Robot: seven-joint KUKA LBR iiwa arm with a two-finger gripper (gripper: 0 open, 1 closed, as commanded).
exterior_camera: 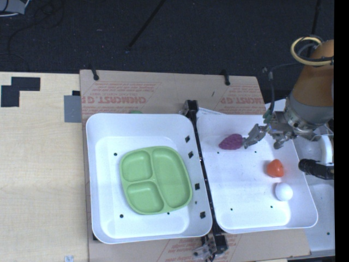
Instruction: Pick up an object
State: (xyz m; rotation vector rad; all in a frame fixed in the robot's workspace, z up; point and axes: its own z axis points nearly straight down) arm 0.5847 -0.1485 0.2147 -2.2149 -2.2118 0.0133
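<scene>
The grey two-finger gripper (268,136), fingers spread and holding nothing, hovers beside a purple lumpy object (231,141) near the right white bin's (256,220) far edge.

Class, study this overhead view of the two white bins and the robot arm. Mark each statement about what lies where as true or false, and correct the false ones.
1. The green divided plate lies in the left bin. True.
2. The purple object lies in the left bin. False: it lies in the right bin.
3. The white ball sits close beside the orange object. True.
4. The gripper holds the orange object. False: that object lies on the bin floor, apart from the gripper.
5. The plate has five compartments. False: it has three.
</scene>
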